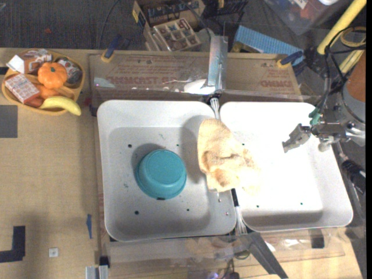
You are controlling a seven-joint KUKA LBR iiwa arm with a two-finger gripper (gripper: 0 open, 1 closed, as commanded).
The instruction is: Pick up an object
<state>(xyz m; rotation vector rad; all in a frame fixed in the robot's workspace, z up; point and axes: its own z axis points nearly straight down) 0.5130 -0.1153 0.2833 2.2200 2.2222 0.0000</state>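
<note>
A teal bowl [161, 174] lies upside down in the left bin [116, 127]. A crumpled beige cloth [221, 155] is draped over the divider between the two bins, with parts in each. My gripper [307, 143] hangs over the right bin [290, 196] near its right side, well to the right of the cloth. Its fingers [293, 139] are spread open and nothing is between them.
A plate of toy food [40, 83] with an orange pumpkin and a banana sits on the bench at the far left. A cardboard wall [151, 71] runs behind the bins. Cables and the arm's body [349, 92] crowd the right edge.
</note>
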